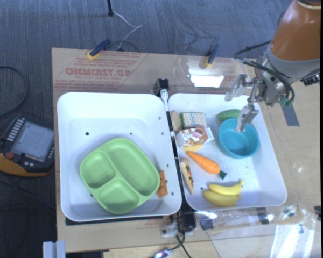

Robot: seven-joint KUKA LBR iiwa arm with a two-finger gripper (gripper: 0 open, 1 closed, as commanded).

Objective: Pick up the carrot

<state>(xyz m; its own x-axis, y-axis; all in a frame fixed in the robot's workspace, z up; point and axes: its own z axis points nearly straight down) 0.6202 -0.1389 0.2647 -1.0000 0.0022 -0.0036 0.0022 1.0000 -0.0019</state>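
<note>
The orange carrot [203,163] with a green tip lies slanted in the middle of the right bin [274,184], left of and just below the blue bowl [238,138]. My gripper [240,105] hangs over the back right of that bin, above the bowl's far rim, up and to the right of the carrot. Its two fingers stand apart, open, with nothing between them. One fingertip [246,117] points down toward the bowl.
Around the carrot lie a snack packet [194,137], a small box [192,119], a hot dog [187,176], bananas [223,193] and a green vegetable [227,114]. The left bin [75,117] holds a green divided plate [119,174] and a small orange piece [162,183].
</note>
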